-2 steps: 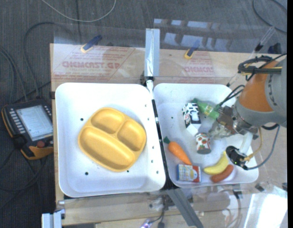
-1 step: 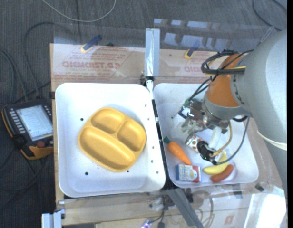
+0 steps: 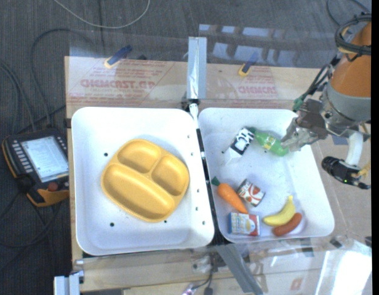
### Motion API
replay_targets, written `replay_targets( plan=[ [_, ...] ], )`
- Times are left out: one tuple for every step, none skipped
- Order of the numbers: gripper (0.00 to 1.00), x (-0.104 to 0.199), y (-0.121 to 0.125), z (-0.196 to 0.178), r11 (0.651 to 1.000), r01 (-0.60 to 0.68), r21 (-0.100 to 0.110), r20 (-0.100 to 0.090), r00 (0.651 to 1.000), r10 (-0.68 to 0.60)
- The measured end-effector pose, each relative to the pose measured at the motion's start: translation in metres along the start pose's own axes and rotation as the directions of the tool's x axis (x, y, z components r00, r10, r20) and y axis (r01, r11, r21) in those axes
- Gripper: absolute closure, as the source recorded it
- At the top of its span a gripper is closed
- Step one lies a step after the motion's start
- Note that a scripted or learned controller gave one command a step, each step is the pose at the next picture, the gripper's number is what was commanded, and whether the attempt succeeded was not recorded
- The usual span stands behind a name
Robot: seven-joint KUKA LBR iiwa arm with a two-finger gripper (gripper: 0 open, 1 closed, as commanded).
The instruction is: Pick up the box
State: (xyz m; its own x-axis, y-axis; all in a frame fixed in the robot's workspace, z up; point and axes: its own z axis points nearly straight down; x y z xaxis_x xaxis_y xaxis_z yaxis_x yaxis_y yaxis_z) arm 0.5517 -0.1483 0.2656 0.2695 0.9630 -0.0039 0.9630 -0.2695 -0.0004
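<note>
Camera view has the gripper (image 3: 295, 139) hovering at the right bin's (image 3: 312, 177) two o'clock edge, just beside the green bottle (image 3: 267, 142), and whether it's spread or closed I cannot tell. Down at six o'clock in that bin lies the box (image 3: 243, 224), flat beside the carrot (image 3: 229, 197), banana (image 3: 282, 213) and sausage (image 3: 288, 225). Over left, a yellow divided plate (image 3: 145, 179) sits in the other bin (image 3: 91, 226).
</note>
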Motion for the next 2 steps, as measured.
replay_targets(
  plan=[
    [1.00,0.078,-0.028,-0.077,1.000,-0.028,0.001,-0.002,1.000,0.028],
    [1.00,0.112,-0.080,-0.158,0.979,0.205,-0.002,0.000,0.979,-0.205]
  ],
)
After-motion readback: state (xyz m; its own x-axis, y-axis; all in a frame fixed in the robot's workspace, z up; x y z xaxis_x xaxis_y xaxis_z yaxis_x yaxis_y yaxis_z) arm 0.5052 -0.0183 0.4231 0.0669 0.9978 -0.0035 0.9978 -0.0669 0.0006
